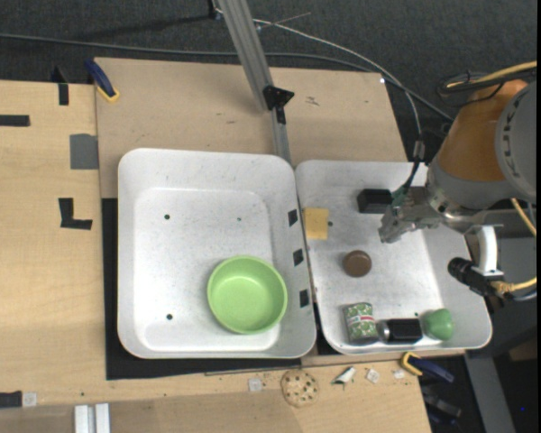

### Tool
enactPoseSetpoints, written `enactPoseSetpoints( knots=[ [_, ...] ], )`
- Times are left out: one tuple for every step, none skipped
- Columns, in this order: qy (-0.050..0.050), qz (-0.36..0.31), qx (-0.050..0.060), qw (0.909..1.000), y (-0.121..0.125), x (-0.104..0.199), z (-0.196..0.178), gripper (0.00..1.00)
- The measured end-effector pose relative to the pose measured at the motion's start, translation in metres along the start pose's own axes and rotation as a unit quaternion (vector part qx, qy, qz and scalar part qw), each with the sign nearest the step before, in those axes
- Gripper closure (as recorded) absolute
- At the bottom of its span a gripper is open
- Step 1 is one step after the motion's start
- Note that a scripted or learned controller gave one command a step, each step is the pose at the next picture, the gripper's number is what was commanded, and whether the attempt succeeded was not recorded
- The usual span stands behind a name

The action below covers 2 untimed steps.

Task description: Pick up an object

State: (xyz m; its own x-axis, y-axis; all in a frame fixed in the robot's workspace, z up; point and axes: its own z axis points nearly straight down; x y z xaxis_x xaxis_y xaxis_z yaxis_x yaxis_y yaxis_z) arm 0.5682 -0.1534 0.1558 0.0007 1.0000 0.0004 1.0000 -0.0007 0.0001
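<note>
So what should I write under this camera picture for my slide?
Robot arm reaches over the right bin of small things; a green bowl sits in the left bin.

Both bins: white plastic, smooth, finely speckled. Green bowl: matt plastic. Bench: pale wood grain, matt. Far pole: brushed metal. Brown disc: dull finish. Arm: glossy orange/grey casing.

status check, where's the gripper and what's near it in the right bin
Gripper over right bin, nothing seen between fingers. Nearest: brown round object, just below-left. Yellow block at bin's left wall. Nothing blocking.
</note>
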Motion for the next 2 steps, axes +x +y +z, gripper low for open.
enactPoseSetpoints(
  knots=[
    [0.000, -0.001, -0.002, 1.0000, -0.002, -0.001, -0.065, 1.00],
    [0.000, -0.001, -0.001, 1.0000, -0.001, -0.001, -0.094, 1.00]
  ],
)
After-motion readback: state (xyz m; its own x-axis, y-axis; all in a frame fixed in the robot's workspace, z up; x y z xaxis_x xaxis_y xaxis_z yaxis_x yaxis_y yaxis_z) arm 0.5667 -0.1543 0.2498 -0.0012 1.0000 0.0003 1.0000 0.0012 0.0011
